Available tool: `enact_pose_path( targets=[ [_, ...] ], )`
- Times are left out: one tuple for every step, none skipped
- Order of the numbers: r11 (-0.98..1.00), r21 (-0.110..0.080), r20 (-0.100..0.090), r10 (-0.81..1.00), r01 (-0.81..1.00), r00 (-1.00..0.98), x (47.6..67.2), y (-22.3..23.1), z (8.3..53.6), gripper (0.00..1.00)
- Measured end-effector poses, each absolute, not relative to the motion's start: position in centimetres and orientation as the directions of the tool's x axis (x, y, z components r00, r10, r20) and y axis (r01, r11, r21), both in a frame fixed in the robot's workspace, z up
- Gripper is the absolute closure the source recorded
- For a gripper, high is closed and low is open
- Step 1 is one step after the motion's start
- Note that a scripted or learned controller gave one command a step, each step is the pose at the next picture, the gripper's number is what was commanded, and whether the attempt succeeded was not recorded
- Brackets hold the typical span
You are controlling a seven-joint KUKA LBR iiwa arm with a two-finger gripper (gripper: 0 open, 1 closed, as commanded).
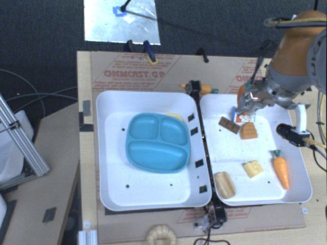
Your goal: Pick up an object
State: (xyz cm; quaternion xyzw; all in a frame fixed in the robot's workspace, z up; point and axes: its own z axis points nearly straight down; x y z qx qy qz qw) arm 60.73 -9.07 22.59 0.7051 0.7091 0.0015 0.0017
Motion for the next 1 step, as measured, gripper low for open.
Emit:
enact_pose_path(
  targets=[
    [0.009,0.004,0.001,1.000,1.000,-0.009,63.02,-3.90,21.63,1.00]
  ],
)
